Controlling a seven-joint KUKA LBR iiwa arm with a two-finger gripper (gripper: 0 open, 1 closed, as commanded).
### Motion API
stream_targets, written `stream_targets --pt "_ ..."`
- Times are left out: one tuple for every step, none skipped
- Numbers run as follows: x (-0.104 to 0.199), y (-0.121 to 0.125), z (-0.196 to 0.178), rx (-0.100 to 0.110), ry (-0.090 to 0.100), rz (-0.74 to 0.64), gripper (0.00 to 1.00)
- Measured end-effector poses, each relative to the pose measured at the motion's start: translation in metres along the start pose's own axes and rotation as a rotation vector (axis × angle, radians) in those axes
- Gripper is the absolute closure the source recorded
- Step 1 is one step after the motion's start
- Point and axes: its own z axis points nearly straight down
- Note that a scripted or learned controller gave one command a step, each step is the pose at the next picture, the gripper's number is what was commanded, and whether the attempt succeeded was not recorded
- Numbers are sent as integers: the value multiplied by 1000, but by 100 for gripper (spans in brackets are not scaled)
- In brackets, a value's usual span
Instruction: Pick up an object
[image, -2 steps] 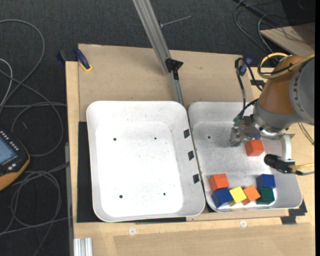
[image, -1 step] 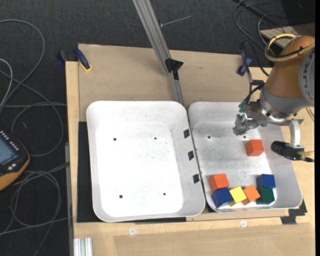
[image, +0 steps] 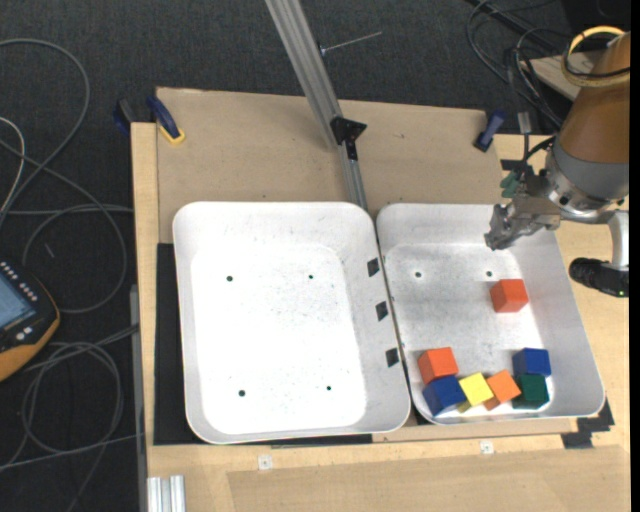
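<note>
Overhead view of 2 shallow white plastic bins on a wooden bench. The grey arm with its orange band reaches in from the right; its two-finger gripper (image: 503, 232) hangs above the far edge of the right-hand bin (image: 430, 250), and whether it is parted or closed cannot be told. No object is visibly held. A lone orange-red cube (image: 510, 296) lies just below the gripper, apart from it. 6 further blocks cluster at the near edge: orange (image: 437, 362), blue (image: 443, 394), yellow (image: 475, 389), small orange (image: 504, 386), dark blue (image: 532, 361), green (image: 534, 391). Judged progress: approach stage; grasp and lift remain.
</note>
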Motion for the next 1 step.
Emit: stream_targets --pt "0 2 -55 1 0 0 100"
